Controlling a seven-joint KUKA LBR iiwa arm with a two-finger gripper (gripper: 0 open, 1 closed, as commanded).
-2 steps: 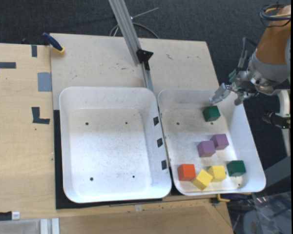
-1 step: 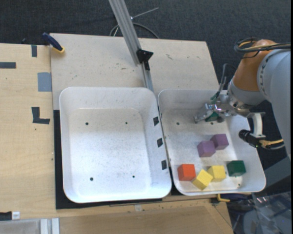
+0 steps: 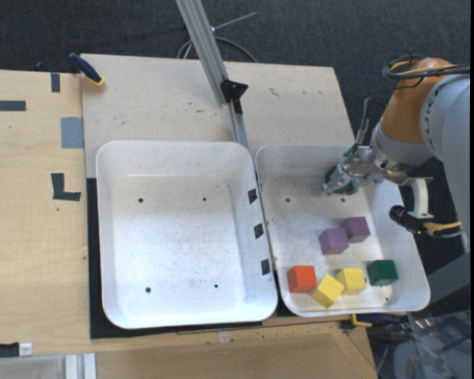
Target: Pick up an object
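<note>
Item one, the arm [image 3: 426, 125]: we log it entering from three o'clock, grey links with the orange band uppermost, bent down so the wrist leans over the far part of the right bin [image 3: 300, 164]. The gripper [image 3: 340, 181] hangs low at about twelve o'clock within that bin, near its back wall. It shows as a small dark and greenish cluster; we cannot tell how it is set, and nothing is seen clamped in it.

Item two, candidate objects, all in the near half of the right bin, well apart from the gripper, toward five and six o'clock from it:
- two purple blocks, one [image 3: 333, 240] just beside the other [image 3: 355, 228];
- an orange block [image 3: 302, 278] at the near left;
- two yellow blocks, one [image 3: 329, 290] touching or nearly touching the second [image 3: 351, 279];
- a green block [image 3: 381, 272] at the near right.

Item three, the left bin [image 3: 110, 164]: white, speckled floor, four small dark dots.

Item four, hard to read: the arm's upper links are cut off at the right edge. A metal rail [image 3: 205, 42] crosses from twelve o'clock and ends between the bins. A black and yellow fitting [image 3: 415, 221] sits below the wrist, its nature unclear.
</note>
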